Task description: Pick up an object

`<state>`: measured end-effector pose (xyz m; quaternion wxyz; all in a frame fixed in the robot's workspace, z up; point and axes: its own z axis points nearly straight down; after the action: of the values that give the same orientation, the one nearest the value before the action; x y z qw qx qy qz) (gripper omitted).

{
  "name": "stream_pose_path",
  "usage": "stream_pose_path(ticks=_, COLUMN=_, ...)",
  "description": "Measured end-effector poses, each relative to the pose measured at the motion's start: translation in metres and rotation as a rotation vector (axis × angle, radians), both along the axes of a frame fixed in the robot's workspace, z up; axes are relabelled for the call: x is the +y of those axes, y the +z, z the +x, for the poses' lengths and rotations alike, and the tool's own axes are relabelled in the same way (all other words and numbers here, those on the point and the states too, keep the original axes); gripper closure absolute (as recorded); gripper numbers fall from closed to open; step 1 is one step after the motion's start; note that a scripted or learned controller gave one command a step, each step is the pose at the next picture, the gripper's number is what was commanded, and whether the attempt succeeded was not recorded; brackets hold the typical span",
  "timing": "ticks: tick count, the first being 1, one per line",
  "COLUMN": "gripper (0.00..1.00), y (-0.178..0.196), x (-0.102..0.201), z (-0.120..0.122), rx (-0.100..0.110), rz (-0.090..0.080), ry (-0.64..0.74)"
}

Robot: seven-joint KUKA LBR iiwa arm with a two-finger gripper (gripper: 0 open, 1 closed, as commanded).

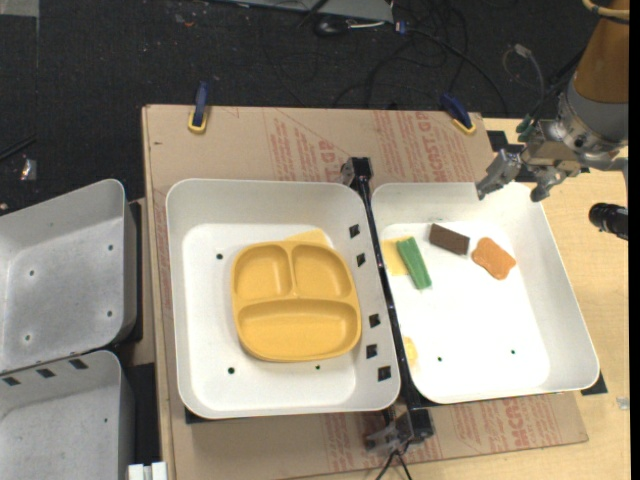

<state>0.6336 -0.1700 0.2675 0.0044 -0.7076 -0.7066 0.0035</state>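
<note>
Gripper (515, 180) hovers at right bin (480, 373) 1 o'clock rim, fingers spread wide, holding nothing — poised for descent. Targets at 11 o'clock inside: green block (413, 263), brown block (449, 238), orange sponge (493, 258).

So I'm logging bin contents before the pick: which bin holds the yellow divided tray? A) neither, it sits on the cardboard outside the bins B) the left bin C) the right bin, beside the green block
B: the yellow divided tray lies flat in the left bin, while the green block, brown block and orange piece lie in the right bin.
</note>
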Motion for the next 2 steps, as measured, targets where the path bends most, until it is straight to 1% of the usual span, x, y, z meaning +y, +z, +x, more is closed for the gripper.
stream_pose_path(ticks=1, gripper=0.0, y=0.007, x=0.0, z=0.002, rx=-0.012, rz=-0.002, ry=0.002)
stream_pose_path(ticks=2, gripper=0.0, y=-0.048, x=-0.007, z=-0.006, rx=-0.006, rz=-0.001, ry=-0.001)
